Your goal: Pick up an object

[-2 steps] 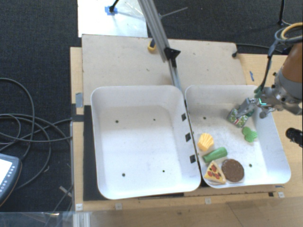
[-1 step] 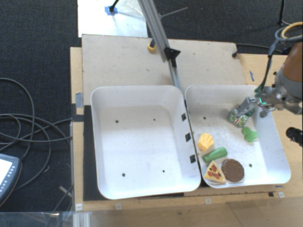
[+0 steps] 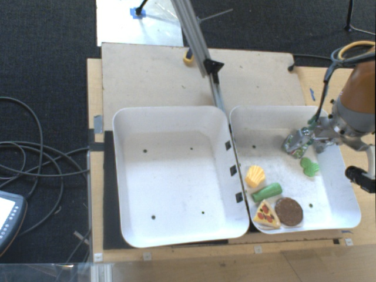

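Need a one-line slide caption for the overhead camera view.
KUKA arm's gripper low in right bin near green piece; pizza slice, brown patty, green pickle, yellow piece nearby.

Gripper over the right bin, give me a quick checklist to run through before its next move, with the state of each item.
1. Gripper is over the right bin: ok.
2. Anything held between the fingers: cannot tell, a green bit shows at the tip.
3. Small green piece lies free just beside the gripper: ok.
4. Yellow piece, green pickle, pizza slice and brown patty are clustered close together near the front wall: not ok for a clean single pick.
5. Fingers open or shut: cannot tell.
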You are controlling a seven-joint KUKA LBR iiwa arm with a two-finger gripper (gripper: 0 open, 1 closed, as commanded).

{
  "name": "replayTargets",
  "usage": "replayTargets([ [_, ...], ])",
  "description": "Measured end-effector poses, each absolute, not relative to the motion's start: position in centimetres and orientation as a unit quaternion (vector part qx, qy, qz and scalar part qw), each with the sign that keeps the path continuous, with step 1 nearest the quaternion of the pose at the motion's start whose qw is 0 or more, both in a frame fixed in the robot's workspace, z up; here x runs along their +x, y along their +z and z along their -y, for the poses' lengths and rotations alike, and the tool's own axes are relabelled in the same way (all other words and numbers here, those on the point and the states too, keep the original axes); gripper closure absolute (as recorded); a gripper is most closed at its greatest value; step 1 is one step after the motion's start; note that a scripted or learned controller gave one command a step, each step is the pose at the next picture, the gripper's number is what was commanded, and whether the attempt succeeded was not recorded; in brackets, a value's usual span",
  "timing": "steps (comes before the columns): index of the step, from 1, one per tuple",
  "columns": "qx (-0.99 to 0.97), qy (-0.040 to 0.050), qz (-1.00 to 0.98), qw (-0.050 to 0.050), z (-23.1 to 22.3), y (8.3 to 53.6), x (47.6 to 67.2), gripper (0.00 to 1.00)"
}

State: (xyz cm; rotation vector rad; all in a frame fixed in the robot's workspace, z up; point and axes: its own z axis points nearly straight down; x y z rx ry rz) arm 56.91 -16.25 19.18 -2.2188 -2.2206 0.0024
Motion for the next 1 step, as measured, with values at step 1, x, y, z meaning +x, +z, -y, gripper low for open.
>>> replayTargets([
  [1,-0.707,0.0008,0.707,0.002,16.49,14.99,57.0,0.0],
])
